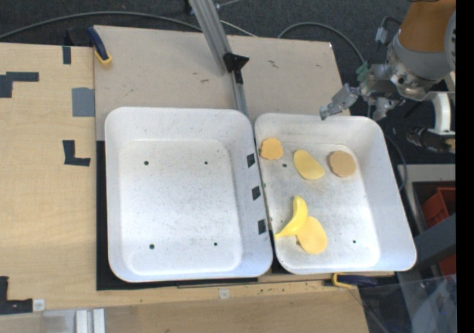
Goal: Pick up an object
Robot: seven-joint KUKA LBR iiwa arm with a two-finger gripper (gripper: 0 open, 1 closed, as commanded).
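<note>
The right bin (385, 176) holds several small food-like pieces. A round orange-yellow piece (272, 149) lies near its upper left corner, with a pale yellow oval (309, 165) and a tan disc (342, 163) to its right. Lower down, a yellow banana (295, 218) touches another yellow oval (312, 236). My gripper (359, 107) hangs over the bin's far rim, above the tan disc. It is open, with nothing between its fingers.
The left bin (178, 191) sits flush against the right one. A slanted metal pole (211, 21) with a black clamp rises behind the bins. Cables run across the dark floor at the back. A blue and yellow clamp (98, 46) sits on the board's far left corner.
</note>
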